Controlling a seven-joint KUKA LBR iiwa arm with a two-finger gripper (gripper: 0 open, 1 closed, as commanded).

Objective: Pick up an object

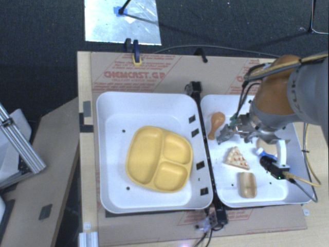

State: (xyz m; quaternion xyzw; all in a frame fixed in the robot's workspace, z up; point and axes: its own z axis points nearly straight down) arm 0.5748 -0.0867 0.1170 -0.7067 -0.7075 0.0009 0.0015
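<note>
We counted one yellow divided tray [159,159] in the left bin [110,107] and three food toys in the right bin [226,197]: a drumstick [216,122], a pizza slice [237,158], a bread roll [247,184]. The arm [288,94] leaned over that bin, its gripper [226,134] low beside the drumstick; whether it was open or closed we could not tell.

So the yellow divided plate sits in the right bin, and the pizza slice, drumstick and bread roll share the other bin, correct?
Not quite. The camera view shows the yellow divided plate in the left bin; the pizza slice, drumstick and bread roll share the right bin.
</note>
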